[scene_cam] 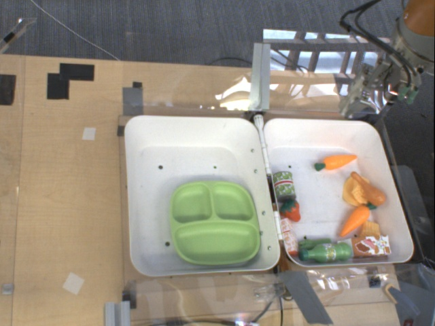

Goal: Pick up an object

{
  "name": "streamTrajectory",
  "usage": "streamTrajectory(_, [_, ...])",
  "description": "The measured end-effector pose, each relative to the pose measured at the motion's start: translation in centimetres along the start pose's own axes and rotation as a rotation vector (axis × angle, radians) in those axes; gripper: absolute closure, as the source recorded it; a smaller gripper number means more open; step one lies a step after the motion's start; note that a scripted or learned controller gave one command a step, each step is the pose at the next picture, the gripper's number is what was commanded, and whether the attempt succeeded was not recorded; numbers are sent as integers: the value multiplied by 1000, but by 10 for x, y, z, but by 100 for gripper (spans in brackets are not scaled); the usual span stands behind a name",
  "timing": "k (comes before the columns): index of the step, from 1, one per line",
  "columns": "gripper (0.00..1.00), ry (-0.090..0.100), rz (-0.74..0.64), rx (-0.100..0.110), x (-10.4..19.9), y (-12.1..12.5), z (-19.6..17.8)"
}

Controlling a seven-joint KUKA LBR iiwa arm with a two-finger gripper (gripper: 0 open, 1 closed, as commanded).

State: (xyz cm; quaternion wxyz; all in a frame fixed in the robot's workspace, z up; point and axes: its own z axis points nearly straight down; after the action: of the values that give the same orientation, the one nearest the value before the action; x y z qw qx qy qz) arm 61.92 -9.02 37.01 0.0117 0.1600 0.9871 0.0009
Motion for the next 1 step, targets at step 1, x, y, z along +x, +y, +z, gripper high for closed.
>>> streamTrajectory(1, [100,-11,-4,-2,-2,1,-14])
